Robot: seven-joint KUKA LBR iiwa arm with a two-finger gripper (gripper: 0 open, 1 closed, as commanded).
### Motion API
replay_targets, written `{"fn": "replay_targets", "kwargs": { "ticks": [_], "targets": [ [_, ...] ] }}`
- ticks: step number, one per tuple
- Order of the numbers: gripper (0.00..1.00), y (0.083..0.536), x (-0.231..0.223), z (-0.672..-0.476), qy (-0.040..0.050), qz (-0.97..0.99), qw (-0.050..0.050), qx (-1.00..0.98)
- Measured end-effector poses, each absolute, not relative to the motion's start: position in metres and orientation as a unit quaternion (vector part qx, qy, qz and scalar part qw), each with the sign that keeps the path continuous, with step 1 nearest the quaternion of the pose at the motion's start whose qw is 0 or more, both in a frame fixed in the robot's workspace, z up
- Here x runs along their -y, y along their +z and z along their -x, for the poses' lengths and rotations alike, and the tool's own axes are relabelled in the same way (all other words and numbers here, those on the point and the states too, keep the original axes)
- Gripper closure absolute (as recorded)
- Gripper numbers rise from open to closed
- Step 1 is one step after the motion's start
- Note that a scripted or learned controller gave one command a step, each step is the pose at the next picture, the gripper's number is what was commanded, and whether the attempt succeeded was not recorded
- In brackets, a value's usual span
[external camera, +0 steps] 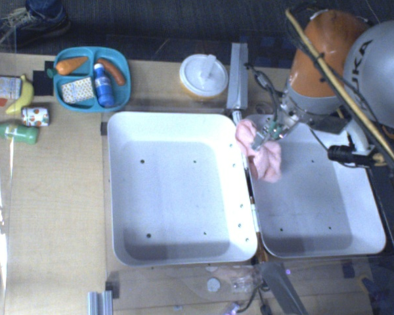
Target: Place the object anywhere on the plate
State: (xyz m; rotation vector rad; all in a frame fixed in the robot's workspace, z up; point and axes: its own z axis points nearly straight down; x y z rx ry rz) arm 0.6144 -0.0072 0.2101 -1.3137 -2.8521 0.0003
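pincer [274, 131]: pinched on the pink cloth, at the right bin's far-left corner | pink cloth [262, 155]: soft, crumpled, hanging in folds from the pincer across the seam between the bins | right bin [328, 209]: shallow, smooth white | left bin [177, 189]: same, rounded corners | plate [92, 77]: blue, compartmented, table's far-left corner
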Motion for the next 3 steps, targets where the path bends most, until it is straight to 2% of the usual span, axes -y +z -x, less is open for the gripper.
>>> {"fn": "replay_targets", "kwargs": {
  "ticks": [2,3],
  "targets": [
    [1.00,0.195,-0.087,-0.586,-0.0009,0.032,0.001,0.999],
    [1.00,0.213,-0.135,-0.566,-0.0011,-0.002,-0.001,1.000]
  ]
}}
